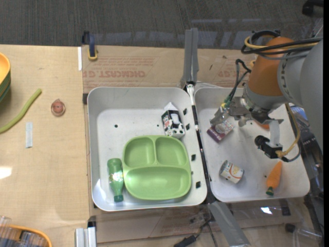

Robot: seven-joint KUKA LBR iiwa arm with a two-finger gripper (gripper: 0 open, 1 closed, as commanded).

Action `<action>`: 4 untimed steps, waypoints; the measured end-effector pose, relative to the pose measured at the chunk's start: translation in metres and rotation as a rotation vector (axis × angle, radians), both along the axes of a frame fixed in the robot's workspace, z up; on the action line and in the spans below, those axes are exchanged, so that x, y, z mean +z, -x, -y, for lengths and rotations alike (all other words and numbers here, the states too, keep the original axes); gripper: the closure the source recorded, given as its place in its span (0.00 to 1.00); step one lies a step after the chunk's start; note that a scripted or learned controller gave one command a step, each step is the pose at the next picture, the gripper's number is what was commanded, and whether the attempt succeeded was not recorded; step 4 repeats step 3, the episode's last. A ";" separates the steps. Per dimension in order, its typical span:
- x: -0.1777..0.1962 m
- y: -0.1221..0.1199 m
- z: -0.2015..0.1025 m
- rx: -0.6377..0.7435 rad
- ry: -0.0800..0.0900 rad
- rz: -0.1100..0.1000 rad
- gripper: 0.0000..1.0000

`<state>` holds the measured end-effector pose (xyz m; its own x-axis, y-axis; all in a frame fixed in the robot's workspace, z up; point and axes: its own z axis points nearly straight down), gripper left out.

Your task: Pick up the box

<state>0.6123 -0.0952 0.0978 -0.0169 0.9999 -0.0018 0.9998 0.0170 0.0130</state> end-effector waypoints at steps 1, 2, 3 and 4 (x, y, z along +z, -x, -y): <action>-0.006 -0.007 0.000 -0.033 -0.001 -0.013 0.00; 0.003 -0.007 0.002 -0.035 -0.001 -0.013 1.00; 0.131 -0.022 -0.053 0.057 0.001 -0.015 1.00; 0.131 -0.022 -0.053 0.057 0.001 -0.015 1.00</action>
